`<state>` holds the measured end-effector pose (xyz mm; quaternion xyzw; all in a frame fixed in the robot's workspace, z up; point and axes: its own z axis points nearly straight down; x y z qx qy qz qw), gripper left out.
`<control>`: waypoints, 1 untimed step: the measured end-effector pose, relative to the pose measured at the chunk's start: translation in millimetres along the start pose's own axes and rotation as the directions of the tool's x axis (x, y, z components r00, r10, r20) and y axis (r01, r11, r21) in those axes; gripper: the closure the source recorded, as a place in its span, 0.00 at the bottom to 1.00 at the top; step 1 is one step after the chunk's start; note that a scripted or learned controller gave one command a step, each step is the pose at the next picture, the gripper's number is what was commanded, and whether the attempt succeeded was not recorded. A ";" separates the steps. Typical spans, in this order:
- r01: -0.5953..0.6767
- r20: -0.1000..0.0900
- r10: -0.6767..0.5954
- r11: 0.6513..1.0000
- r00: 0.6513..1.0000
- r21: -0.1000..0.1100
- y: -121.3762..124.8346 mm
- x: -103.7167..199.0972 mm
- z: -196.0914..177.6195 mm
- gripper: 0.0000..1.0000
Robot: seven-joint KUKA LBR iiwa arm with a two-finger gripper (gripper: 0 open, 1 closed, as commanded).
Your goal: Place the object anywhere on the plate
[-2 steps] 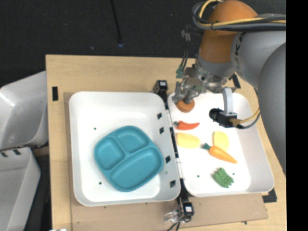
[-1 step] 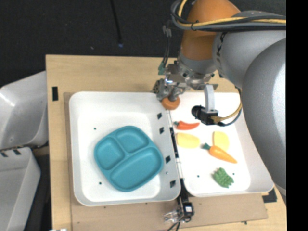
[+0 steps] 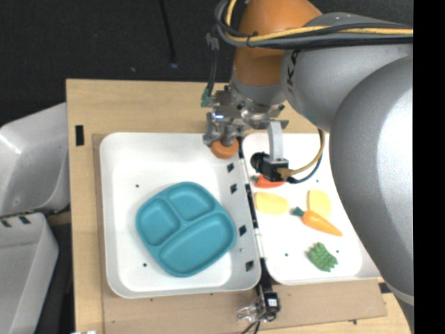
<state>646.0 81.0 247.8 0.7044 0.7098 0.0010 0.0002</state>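
Note:
The blue three-compartment plate (image 3: 184, 227) lies in the left bin (image 3: 118, 186), toward its front. My gripper (image 3: 222, 139) hangs over the far right corner of that bin, close to the divider between the bins. A small round orange object (image 3: 224, 149) sits between its fingertips, and the fingers are shut on it. The object is up and to the right of the plate, well apart from it.
The right bin (image 3: 348, 256) holds a red-orange piece (image 3: 268, 181), two yellow pieces (image 3: 271, 202) (image 3: 319, 200), a carrot (image 3: 320, 221) and a green item (image 3: 322, 256). The arm's large grey body covers the right side.

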 end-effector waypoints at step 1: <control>-0.005 0.001 0.005 1.000 1.000 0.001 0.2 -3.5 0.4 0.00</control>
